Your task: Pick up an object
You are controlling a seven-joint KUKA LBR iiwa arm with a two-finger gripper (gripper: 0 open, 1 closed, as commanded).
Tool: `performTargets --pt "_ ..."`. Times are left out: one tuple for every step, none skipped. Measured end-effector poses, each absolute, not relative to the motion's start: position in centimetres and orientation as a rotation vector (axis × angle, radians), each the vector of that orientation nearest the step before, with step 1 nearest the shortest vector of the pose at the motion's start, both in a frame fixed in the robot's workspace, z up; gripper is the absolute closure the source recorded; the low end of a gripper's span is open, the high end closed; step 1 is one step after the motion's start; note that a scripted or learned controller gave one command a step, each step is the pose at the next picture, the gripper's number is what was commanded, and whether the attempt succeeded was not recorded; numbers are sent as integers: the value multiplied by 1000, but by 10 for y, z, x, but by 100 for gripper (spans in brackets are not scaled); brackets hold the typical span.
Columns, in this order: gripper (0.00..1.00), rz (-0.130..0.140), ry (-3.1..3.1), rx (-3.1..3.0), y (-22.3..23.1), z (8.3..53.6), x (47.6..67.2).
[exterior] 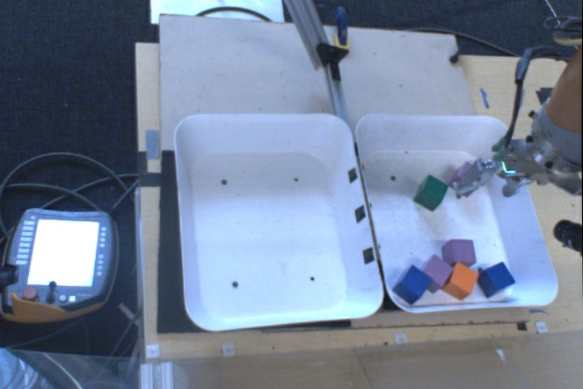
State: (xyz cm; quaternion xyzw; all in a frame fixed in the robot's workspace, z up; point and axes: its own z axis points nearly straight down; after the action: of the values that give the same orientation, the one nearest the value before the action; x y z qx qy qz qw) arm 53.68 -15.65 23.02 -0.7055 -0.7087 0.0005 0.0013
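My hand (469, 178) hangs low over the right bin (537, 237), and I cannot tell how it is set. To do this well, I judge I should centre squarely above 1 block before dropping, choosing 1 that stands free so nothing else gets nudged. The green cube (431, 192) suits best: it sits alone, just beside my hand on its left and slightly nearer the front. The other 5 blocks, among them the orange cube (461, 280), crowd together near the bin's front wall, well apart from me.
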Motion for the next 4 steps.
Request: performTargets --pt "0 -2 -2226 -2218 -156 232 538" --pt "0 2 -2223 -2216 -152 186 545" --pt "0 3 -2220 -2217 -153 126 538" --pt "0 1 -2222 -2217 -153 88 537"
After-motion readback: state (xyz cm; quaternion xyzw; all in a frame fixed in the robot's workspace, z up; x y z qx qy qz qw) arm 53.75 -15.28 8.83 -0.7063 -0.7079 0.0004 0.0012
